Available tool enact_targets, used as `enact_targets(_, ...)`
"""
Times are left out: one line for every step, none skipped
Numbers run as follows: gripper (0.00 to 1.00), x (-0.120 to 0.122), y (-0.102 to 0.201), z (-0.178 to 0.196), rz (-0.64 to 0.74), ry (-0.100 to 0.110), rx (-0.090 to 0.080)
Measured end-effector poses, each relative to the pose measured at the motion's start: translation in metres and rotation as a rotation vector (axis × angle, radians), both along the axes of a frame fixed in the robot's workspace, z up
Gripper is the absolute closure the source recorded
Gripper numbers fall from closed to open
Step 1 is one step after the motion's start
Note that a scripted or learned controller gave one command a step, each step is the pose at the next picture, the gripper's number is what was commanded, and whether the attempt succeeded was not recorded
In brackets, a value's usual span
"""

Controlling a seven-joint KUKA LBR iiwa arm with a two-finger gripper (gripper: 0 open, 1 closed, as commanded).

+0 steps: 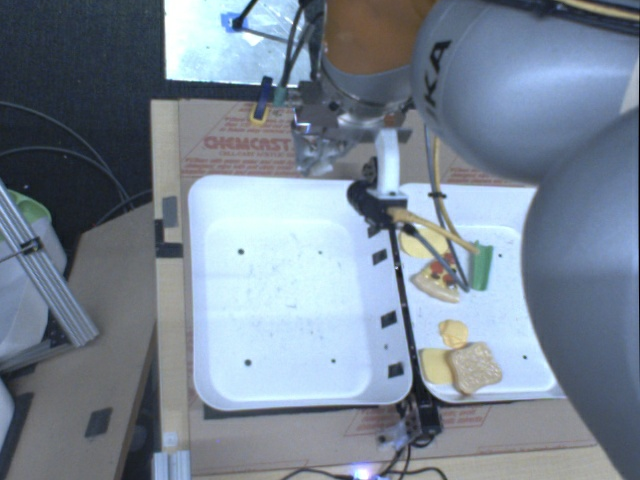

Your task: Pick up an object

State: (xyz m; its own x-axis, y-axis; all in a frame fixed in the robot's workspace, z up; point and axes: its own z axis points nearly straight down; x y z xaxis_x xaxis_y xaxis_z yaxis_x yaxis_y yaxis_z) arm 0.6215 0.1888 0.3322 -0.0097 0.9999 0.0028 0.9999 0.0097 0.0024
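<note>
Toast [475,366] — perhaps — beside green piece [481,267]

Smooth plastic and brushed-looking metal

You see two white bins [270,298] of smooth, slightly glossy plastic, a grey arm [520,78] with satin sheen, and matt brown cardboard [225,138] printed in red under them.

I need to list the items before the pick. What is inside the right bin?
In the right bin: a green block, a pizza slice, a bread slice and two yellow pieces. The arm covers the bin's right part, so more items may be hidden.
</note>
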Motion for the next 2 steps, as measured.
enact_targets(1.0,-0.054,-0.009,-0.049,-0.01,0.009,-0.004)
enact_targets(1.0,-0.102,0.049,-0.035,0.0,0.003,0.0)
